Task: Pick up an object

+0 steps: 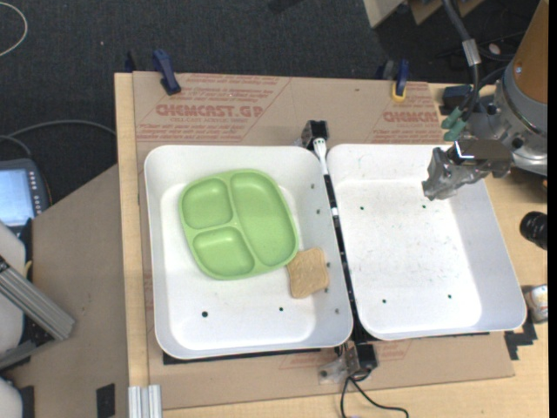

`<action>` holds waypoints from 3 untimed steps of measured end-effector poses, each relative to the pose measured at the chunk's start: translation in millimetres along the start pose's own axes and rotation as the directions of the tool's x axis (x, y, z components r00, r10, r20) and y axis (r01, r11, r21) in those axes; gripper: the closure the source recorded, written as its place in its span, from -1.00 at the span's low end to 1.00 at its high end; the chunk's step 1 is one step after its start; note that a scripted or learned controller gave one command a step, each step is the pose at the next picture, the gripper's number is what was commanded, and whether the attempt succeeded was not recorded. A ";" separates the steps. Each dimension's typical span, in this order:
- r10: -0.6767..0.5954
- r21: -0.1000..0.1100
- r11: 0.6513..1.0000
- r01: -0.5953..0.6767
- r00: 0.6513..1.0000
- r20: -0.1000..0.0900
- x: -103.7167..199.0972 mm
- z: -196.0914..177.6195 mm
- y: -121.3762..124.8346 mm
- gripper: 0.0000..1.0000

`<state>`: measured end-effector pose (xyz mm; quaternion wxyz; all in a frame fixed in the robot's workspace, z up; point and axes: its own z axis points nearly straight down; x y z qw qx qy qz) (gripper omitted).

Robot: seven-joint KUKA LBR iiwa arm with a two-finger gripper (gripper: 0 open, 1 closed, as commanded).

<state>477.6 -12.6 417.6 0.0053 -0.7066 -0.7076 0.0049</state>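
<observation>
Jaws (441, 184) over right bin (487, 259), near its far edge; open or closed: cannot tell. Green divided plate (238, 225) mid left bin (165, 259); tan sponge (308, 273) touching plate's near right corner.

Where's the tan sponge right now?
The tan sponge lies in the left bin, touching the green divided plate at its lower right corner, near the bins' shared edge.
</observation>
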 end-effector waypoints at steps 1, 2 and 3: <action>-0.007 -0.006 1.000 0.007 1.000 0.000 84.1 62.4 1.9 1.00; -0.001 -0.019 1.000 0.001 1.000 -0.001 95.2 28.4 2.6 1.00; -0.001 -0.021 1.000 0.001 1.000 -0.001 111.7 -20.3 1.9 1.00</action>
